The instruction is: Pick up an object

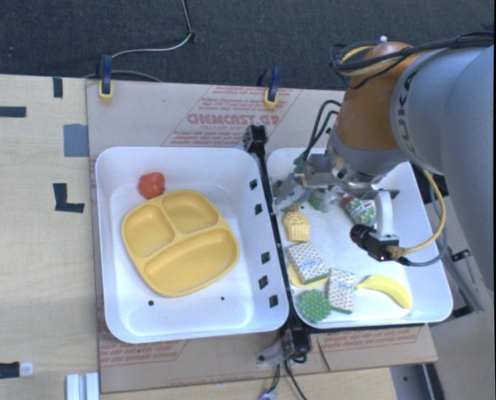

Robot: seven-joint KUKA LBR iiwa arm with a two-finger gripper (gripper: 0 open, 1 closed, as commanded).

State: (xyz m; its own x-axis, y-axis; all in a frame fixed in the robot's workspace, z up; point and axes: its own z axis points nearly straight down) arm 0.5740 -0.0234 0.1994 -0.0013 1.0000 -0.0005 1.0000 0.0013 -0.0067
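The arm (414,115) comes in from the right and hangs over the back half of the right bin (427,302), its orange band above the wrist. The hand (302,186) sits low near the bin's left wall, just behind a small yellow block (296,226). Whether it is clenched or released cannot be told — the wrist and cables cover it, and nothing shows gripped in it.

The right bin is crowded along its left side and front. In front of the yellow block lies a checked packet (308,262), then a second checked packet (342,291), with a green round piece (315,307) touching it at the front edge. A banana (387,289) lies just right of them, near the front rim. A small green can (362,210) lies on its side under the wrist, partly hidden. The far right of this bin is bare, though the arm's body cuts much of it off.

The left bin (114,223) has more open room: a yellow divided plate (179,241) lies in the middle, and a red ball (152,184) sits just behind it, near the back-left corner. Its front strip and right side are bare. The two bins meet at a dark divider (268,223). The desk (22,248) extends left, carrying black tape marks.
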